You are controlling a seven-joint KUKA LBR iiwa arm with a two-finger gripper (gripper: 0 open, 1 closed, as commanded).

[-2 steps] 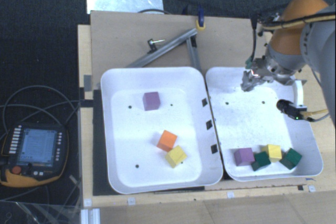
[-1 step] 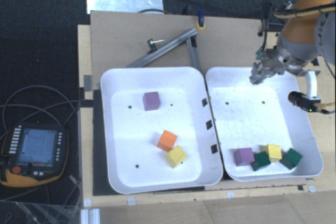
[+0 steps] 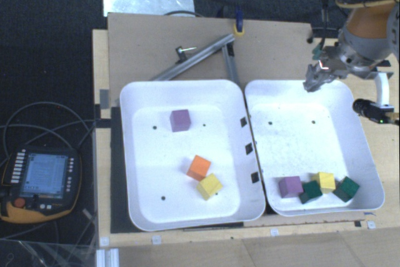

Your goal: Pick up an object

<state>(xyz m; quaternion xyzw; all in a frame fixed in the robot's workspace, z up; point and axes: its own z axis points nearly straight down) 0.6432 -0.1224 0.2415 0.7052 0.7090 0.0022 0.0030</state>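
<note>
My gripper (image 3: pixel 312 82) hangs over the far edge of the right bin (image 3: pixel 312 128), high above its floor, with nothing seen between its fingers. In that bin's near corner lie a purple block (image 3: pixel 290 186), a dark green block (image 3: pixel 310 191), a yellow block (image 3: pixel 326 181) and a second green block (image 3: pixel 346 188), packed close together. The left bin (image 3: pixel 140 134) holds a purple cube (image 3: pixel 180 120) toward the back, plus an orange cube (image 3: pixel 199 167) touching a yellow cube (image 3: pixel 210 186) nearer the front.
A grey metal bar (image 3: pixel 194 56) lies slanted on the brown board behind the bins. A teach pendant (image 3: pixel 40 181) with its cable sits on the floor at the left. Black clips (image 3: pixel 248 148) mark the seam between the bins.
</note>
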